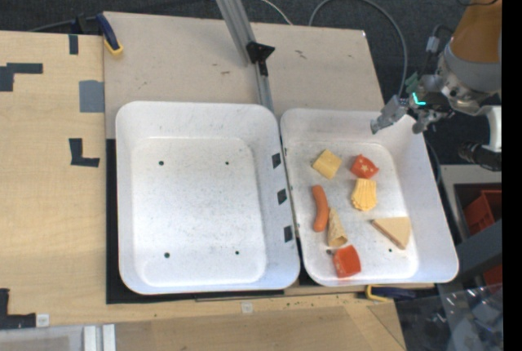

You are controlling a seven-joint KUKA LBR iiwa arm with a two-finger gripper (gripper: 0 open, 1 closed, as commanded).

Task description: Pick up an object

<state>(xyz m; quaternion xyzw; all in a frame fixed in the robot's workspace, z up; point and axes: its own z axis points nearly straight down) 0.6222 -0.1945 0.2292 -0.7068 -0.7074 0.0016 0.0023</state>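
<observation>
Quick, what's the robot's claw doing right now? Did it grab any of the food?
Gripper: over the right bin's far corner, nothing between its fingers; open or closed cannot be told.

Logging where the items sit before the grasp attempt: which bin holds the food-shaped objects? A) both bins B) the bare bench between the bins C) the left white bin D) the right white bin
D: the yellow block, red round piece, orange sausage-shaped piece and tan wedge all lie inside the right white bin, with the tool above its upper right corner.
</observation>
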